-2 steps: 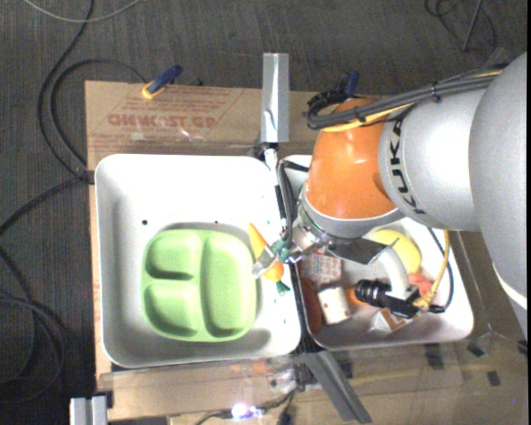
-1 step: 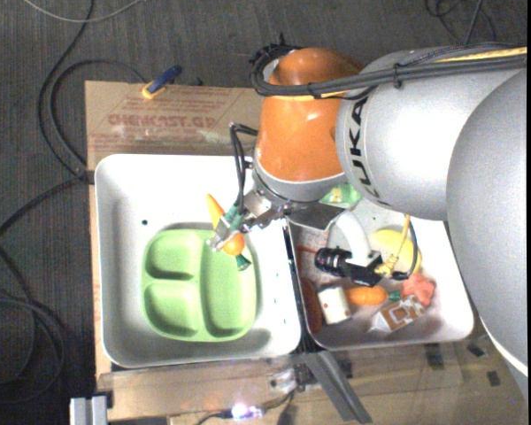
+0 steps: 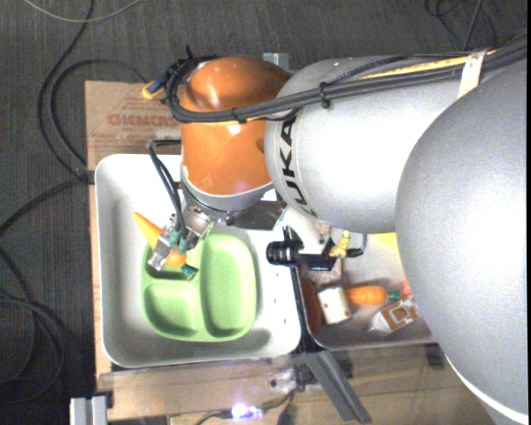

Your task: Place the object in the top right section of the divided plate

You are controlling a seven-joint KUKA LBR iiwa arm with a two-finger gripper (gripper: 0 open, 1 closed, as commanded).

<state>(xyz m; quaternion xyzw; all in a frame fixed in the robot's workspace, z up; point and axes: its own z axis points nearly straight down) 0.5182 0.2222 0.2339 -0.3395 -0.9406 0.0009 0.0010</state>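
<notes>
A green divided plate (image 3: 214, 295) lies in the left white bin (image 3: 115, 264). My gripper (image 3: 172, 248) hangs over the plate's upper left corner, below the orange wrist band. An orange toy carrot (image 3: 147, 226) sits between its fingers, the pointed tip sticking out to the upper left and a dark green leafy end (image 3: 188, 272) showing at the lower right. The gripper is shut on it. The carrot is above the small compartment at that corner; the wrist hides the plate's top edge.
The right bin (image 3: 358, 339) holds a second orange carrot (image 3: 367, 295), a white block (image 3: 334, 305) and a few other small items (image 3: 398, 314). The grey arm covers most of the right side. Cardboard (image 3: 115, 122) lies behind the left bin.
</notes>
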